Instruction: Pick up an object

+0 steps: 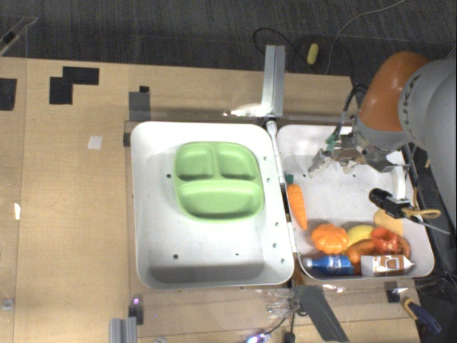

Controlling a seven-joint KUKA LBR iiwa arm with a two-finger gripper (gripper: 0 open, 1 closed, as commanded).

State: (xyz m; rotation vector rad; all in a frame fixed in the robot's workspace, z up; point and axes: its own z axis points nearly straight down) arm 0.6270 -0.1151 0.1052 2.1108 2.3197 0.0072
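Several things crowd the near end of the right bin, and none of them is lifted yet. A carrot lies along the bin's left wall. Nearer than it sit a round orange fruit, a banana and a red thing, close together. A blue bottle and a white carton lie against the near wall.

The gripper hangs over the bare far part of this bin, apart from the carrot and well apart from the pile. Nothing shows in its grasp. Whether it is spread or pressed together cannot be told from this slant.

The left bin holds a green divided plate, which the arm is nowhere near.

As a judgement, the task stands at its opening: the arm is inside the right bin, but no object is chosen by contact, gripped or raised. Left to do is the whole of the pick: moving toward the near end, coming down on one object, closing on it and lifting it clear. The carrot looks the closest candidate, since it lies alone with room around it.
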